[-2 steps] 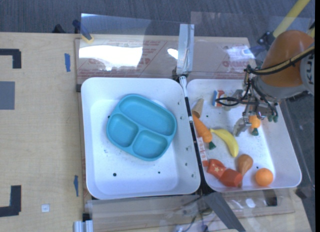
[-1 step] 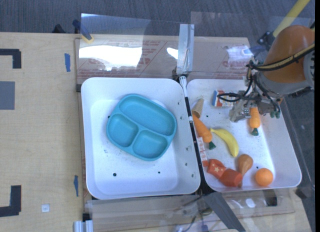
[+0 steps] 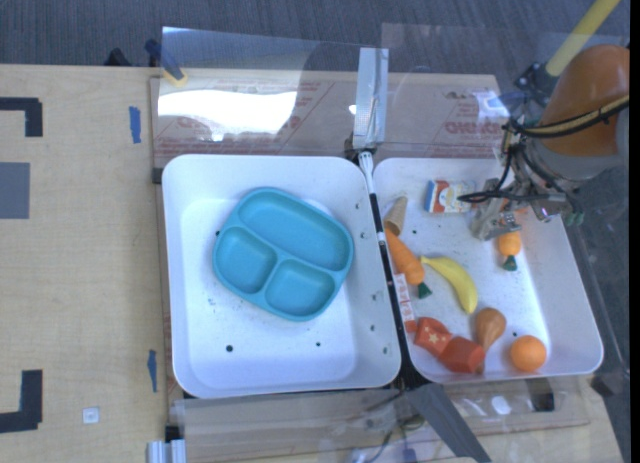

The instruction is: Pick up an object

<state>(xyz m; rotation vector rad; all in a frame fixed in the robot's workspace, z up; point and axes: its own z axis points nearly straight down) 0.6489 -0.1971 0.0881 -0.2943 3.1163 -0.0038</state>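
Where the bench holds two white bins side by side, the left bin is the roomier one, with just a blue plate that has three parts sitting in its middle. Bare white floor runs all around the plate.

The right bin holds the toy food. The grey arm with its orange band comes in over the top right corner of this bin. Its claw hangs low near the back of the bin; how wide it is cannot be told.

The yellow banana lies in the middle, its long way slanting from upper left to lower right. A long carrot lies along the left wall, slanting the same way. A red pepper rests near the front, with a brown pear beside it and an orange in the front right corner. A small white carton sits near the back. A tiny orange fruit sits just under the claw. Open floor shows on the right side, between the banana and the right wall.
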